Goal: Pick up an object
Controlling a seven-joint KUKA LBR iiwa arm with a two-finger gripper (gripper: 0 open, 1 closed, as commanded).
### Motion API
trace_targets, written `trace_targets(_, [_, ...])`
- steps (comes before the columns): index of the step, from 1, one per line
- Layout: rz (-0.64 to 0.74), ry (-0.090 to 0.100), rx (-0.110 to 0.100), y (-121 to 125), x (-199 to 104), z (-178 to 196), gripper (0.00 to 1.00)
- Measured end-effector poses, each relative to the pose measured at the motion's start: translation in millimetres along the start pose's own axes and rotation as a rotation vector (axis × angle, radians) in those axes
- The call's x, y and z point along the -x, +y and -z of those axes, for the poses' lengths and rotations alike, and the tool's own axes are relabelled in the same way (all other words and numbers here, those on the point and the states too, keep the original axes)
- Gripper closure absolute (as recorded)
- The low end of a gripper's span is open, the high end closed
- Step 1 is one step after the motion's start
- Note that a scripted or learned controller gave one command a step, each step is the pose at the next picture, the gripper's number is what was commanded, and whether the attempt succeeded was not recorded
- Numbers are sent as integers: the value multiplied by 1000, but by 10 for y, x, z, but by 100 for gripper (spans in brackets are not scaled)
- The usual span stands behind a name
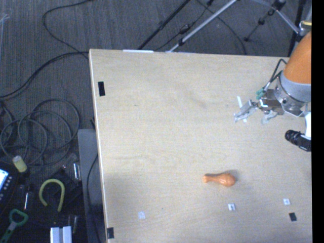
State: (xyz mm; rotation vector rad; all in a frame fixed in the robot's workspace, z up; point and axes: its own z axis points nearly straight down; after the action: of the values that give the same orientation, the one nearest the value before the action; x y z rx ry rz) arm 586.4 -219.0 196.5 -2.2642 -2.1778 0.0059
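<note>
A pale, matt wood-grain surface is seen. At five o'clock, a smooth, slightly glossy orange object is shown. At three o'clock, the gripper appears metallic.

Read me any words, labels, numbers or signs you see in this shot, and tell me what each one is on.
None can be read.
Small black and white markers on the wooden bench top: too small to tell whether they carry text.
Orange object: no marking visible.
End effector: no legible label.
</note>
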Motion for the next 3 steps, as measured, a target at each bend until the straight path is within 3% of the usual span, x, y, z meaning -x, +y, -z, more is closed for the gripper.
trace_targets(1, [11,-1,-1,814,-91,-1101,0])
trace_targets(2, [223,-2,3,828,-40,-907,0])
trace_targets(3, [343,-2,3,831,-7,-826,0])
